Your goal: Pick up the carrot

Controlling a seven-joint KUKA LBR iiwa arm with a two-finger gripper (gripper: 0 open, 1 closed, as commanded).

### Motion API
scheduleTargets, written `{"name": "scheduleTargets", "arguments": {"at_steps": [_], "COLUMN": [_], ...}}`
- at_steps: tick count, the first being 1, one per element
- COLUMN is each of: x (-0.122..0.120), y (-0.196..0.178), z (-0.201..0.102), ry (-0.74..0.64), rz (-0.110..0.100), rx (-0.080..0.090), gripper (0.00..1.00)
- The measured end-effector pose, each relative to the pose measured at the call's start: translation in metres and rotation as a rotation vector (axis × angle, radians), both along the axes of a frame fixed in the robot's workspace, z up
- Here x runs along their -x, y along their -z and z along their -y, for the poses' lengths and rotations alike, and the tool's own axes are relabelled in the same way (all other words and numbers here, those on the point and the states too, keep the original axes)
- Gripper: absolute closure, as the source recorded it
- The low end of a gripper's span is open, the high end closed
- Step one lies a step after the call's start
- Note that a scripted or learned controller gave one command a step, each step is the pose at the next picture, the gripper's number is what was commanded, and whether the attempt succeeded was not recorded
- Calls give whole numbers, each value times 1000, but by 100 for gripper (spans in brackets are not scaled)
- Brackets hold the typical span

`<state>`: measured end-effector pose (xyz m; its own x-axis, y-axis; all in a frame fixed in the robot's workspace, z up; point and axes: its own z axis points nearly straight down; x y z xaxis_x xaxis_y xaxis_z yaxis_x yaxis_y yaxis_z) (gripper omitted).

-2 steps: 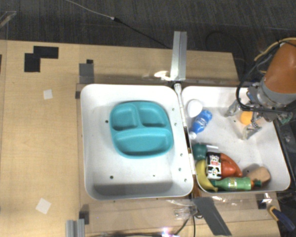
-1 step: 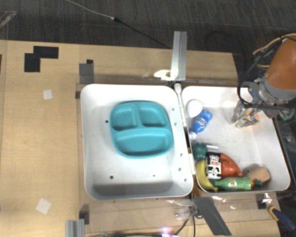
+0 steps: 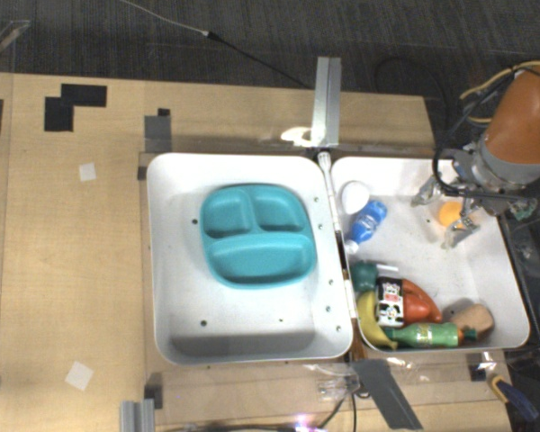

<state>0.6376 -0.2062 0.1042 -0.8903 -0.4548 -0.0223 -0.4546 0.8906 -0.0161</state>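
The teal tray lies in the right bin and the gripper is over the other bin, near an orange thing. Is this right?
Not quite. The camera view shows the teal tray in the left bin. The gripper is over the other bin, the right one, near an orange thing.

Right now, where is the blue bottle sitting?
The blue bottle lies in the right bin, near its upper left corner beside the divider, just below a white round object and above the pile of toy food.

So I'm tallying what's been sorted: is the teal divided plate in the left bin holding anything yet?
Empty. The teal plate shows three bare compartments; the items sit in the right bin.
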Motion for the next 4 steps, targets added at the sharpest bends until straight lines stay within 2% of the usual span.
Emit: {"name": "scheduleTargets", "arguments": {"at_steps": [1, 3, 4], "x": [10, 55, 56], "y": [13, 15, 15], "z": [0, -2, 0], "ry": [-26, 99, 244], "rz": [-9, -13, -13], "rx": [0, -5, -6], "gripper": [0, 0, 0]}}
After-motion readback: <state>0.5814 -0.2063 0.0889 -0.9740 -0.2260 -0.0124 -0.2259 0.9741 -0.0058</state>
